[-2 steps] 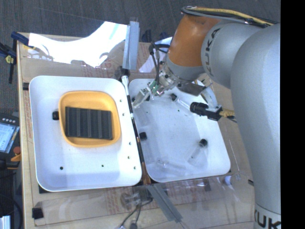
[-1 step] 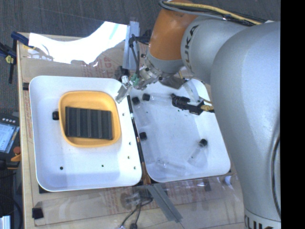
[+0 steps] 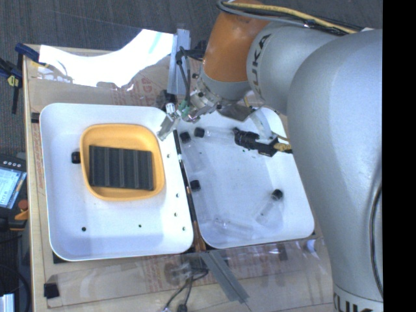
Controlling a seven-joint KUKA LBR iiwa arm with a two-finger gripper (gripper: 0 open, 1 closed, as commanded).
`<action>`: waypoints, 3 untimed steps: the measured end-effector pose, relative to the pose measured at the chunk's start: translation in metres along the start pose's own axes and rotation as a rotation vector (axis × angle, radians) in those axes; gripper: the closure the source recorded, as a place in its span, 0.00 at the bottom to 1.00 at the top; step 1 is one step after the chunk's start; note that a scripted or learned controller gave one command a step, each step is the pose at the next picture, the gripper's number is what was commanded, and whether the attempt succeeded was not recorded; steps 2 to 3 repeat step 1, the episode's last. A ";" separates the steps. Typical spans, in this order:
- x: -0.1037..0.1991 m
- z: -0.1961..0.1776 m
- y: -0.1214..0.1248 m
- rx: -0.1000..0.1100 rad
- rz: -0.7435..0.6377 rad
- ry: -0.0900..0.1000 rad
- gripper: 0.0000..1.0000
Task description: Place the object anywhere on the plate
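Observation:
A yellow plate (image 3: 118, 132) lies in the left white bin (image 3: 97, 236). A dark, ridged rectangular block (image 3: 122, 168) rests flat in the middle of it. My gripper (image 3: 168, 123) hangs over the top end of the divide between the two bins, just off the plate's upper right corner. Its tip is small and partly covered by the wrist, and I see nothing that it clearly holds. The orange-banded wrist (image 3: 234, 38) sits above it and hides the back of the right bin.
The right bin (image 3: 296, 229) holds small black pieces (image 3: 194, 184) (image 3: 277, 194) (image 3: 184, 136) and a clear item (image 3: 266, 210). Another small black piece (image 3: 76, 156) lies left of the plate. A black plug with an orange tip (image 3: 259, 142) juts from the arm.

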State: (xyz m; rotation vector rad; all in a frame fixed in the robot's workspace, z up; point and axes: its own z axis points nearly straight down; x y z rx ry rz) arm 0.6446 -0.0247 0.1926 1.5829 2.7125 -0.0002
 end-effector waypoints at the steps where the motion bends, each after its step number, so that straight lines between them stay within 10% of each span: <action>1: 0.041 -0.021 0.019 0.001 -0.011 0.001 0.00; 3: 0.041 -0.021 0.019 0.001 -0.011 0.001 0.00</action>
